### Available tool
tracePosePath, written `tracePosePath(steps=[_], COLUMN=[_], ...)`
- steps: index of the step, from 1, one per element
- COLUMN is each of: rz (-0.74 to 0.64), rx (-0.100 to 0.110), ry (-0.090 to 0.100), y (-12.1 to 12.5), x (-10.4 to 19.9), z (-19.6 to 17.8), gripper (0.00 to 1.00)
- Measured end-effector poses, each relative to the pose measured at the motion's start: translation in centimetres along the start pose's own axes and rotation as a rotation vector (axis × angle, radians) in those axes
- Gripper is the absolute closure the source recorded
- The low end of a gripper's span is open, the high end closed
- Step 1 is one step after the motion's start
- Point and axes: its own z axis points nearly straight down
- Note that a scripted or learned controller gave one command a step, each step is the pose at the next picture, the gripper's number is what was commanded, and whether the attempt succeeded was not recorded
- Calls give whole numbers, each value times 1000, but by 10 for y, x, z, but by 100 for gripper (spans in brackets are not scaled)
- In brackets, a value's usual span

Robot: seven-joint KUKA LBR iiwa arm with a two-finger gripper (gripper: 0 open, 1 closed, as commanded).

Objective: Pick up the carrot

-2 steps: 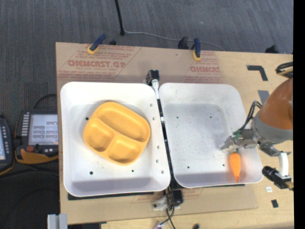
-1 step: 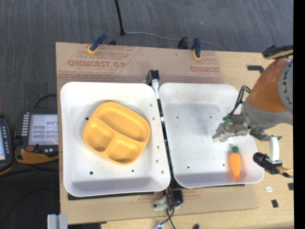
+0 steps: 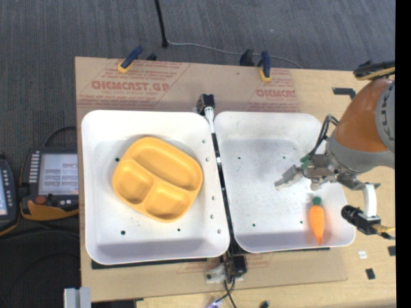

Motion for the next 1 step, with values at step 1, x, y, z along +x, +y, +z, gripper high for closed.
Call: tracePosePath(steps=[1], rz=[-5], rx=[-13], ry=[2], y=[-34], x=[-29], z=[44], gripper=[0])
